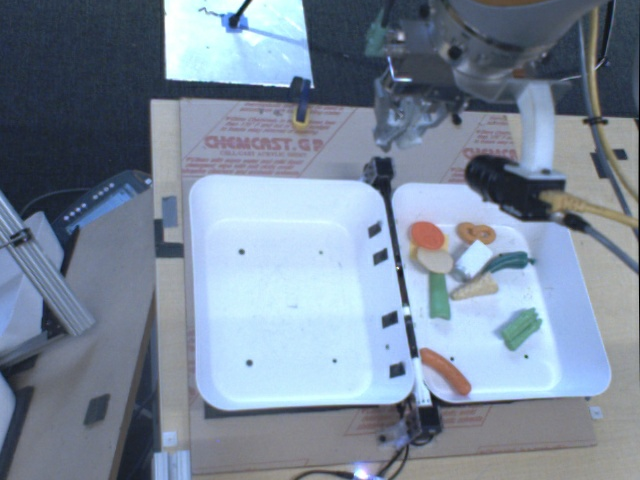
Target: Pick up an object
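The gripper (400, 128) is seen raised above the bins' far edge, near the divider; nothing is seen between its fingers, and whether they are spread or closed cannot be told. All objects are found below and right of the fingers, in the right bin (575, 308): orange slice (428, 235), pretzel (477, 234), white block (474, 260), green stick (439, 296), green bundle (521, 328), sausage (446, 371). The left bin (210, 268) is placed below-left of the fingers.

Grey rounded arm (500, 28), orange band on top, metallic claw (400, 128), possibly green connector beside it
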`<action>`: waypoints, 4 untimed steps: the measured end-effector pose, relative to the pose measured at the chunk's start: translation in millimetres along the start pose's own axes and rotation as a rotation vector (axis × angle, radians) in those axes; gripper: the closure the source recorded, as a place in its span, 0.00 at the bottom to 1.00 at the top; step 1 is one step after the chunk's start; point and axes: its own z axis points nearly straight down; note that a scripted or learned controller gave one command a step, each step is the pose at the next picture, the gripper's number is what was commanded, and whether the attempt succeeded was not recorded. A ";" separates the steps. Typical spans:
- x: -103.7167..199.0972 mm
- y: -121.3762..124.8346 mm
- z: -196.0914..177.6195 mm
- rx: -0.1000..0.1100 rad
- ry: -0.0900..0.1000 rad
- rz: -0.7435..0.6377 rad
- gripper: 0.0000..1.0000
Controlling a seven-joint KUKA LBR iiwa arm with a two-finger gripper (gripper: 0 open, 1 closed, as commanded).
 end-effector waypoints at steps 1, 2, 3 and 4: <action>20.1 -33.6 -1.4 0.017 -0.006 0.003 1.00; 71.9 -36.5 250.5 0.033 -0.014 0.003 1.00; 72.6 -31.2 -8.9 0.001 0.002 0.005 1.00; 61.8 39.4 0.7 0.014 -0.007 0.012 1.00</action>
